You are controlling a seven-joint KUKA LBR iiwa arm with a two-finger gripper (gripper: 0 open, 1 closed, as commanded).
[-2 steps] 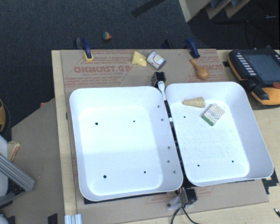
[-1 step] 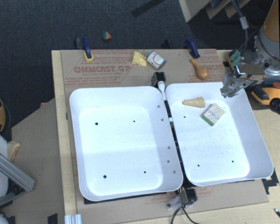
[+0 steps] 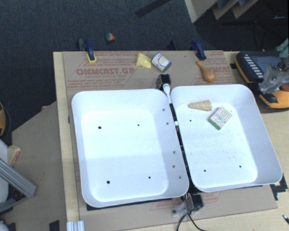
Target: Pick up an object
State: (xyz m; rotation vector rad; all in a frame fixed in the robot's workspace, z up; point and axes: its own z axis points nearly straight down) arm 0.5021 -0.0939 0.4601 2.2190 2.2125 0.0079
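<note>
Left bin (image 3: 79, 138), frame centre-left: bare white floor w/ a few dark dots, nothing to grab. Above it on the bench's cardboard top, outside both bins: yellow wedge (image 3: 143, 60) and small box (image 3: 161, 62) just beside each other, upper centre. Right bin (image 3: 259, 146) holds the two likely picks, both in its upper half. The tan cone-shaped piece (image 3: 200, 105) lies flat, long axis approx. horizontal in frame, pointed tip to the left. The patterned block (image 3: 220, 117) is just beside it, lower right, apart from it by a thin gap, turned diagonally w/ its long axis running lower left to upper right. Further right, at the frame's right edge above the bin's upper right corner, a grey metal part that I take for the gripper (image 3: 274, 78). How far open it is: can't tell, too blurred; nothing visibly held. Key relation: both objs lie left of and below the claw in frame. The block is the nearer one, the cone a bit further left. So the reach prob. goes leftward and down into the bin's upper half, and the closing line should cross the block's short side, i.e. along the upper-left-to-lower-right diagonal.
</note>
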